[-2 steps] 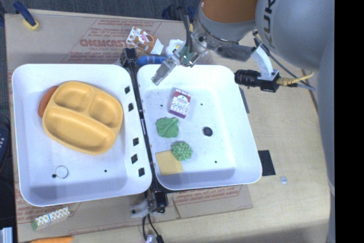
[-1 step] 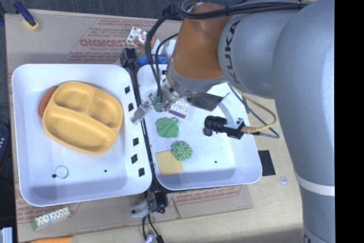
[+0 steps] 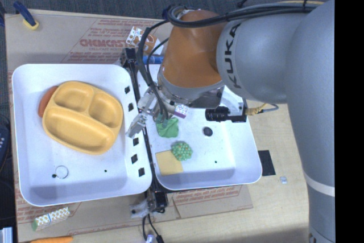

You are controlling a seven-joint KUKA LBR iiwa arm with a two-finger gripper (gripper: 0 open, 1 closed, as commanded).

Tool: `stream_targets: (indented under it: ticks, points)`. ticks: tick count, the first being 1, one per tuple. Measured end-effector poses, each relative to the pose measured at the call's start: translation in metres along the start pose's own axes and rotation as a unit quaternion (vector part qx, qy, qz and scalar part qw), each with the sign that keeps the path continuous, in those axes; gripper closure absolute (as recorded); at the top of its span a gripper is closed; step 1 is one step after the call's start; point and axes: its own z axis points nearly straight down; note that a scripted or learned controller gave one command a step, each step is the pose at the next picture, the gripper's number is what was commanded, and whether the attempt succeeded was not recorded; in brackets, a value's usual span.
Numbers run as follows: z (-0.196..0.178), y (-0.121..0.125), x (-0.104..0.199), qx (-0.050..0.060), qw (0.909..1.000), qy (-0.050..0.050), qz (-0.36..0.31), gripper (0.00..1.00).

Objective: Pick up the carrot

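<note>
An orange piece, probably the carrot, peeks out from under the left edge of a yellow divided plate in the left bin; most of it is hidden by the plate. My gripper hangs over the wall between the two bins, well to the right of the orange piece. Its metal fingers are spread open with nothing between them.
The right bin holds a green leafy piece, a bumpy green ball and a flat yellow slice. The arm's orange band covers that bin's back part. A small ring lies near the left bin's front.
</note>
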Motion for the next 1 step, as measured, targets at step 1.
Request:
stream_targets:
  ticks: [1]
  points:
    - [0.0, -0.0267, -0.0004, 0.0, 0.9873, 0.0, -0.159, 0.0]
